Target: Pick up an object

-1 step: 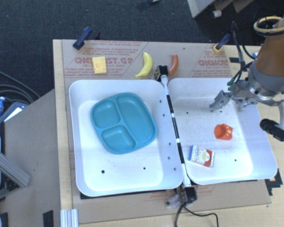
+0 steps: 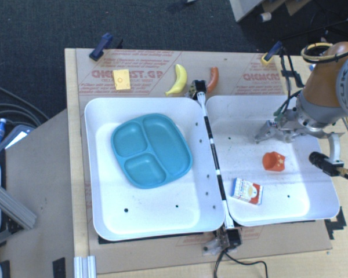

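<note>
While my jaws [image 2: 267, 133] hang over the right bin [image 2: 319, 204], how wide they stand I cannot tell; the red object [image 2: 274, 161] lies at six o'clock, apart. Descending here, I risk closing on bare floor.

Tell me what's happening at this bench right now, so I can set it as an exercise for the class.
A grey and orange robot arm reaches in over the right bin, its gripper low near the bin's far side. A small red object and a small printed packet lie loose on the bin floor, nearer the camera than the gripper; nothing is visibly held. The left bin contains a blue divided tray. A banana lies on the board beyond the bins.
</note>
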`<state>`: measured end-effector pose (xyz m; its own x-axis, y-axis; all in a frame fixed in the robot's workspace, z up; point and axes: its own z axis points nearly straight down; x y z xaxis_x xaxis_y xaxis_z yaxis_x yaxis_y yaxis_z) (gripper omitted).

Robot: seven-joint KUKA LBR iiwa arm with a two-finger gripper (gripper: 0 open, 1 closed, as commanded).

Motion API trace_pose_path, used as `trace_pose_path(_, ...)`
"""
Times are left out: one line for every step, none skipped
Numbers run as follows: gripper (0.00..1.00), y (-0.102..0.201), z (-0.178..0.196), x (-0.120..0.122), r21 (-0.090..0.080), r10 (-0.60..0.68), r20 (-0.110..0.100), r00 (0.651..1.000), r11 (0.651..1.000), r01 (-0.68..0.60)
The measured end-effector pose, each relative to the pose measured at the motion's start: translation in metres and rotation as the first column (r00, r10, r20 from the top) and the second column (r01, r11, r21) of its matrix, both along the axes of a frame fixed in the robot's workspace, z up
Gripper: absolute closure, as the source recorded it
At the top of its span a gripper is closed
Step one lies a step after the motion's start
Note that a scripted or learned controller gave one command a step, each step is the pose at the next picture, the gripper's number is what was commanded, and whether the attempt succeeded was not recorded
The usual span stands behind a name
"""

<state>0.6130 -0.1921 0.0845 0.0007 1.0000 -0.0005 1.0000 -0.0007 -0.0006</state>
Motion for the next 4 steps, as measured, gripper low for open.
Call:
trace_pose_path(0.00,0.033,0.001,0.052,0.001,0.002,0.002,1.000,1.000,-0.002)
trace_pose_path(0.00,-0.023,0.001,0.044,0.010,0.005,0.000,1.000,1.000,-0.005)
trace_pose_path(0.00,0.014,0.001,0.054,0.002,0.002,0.000,1.000,1.000,-0.002)
trace_pose_path(1.00,0.013,0.011,0.055,-0.001,0.003,0.002,1.000,1.000,-0.003)
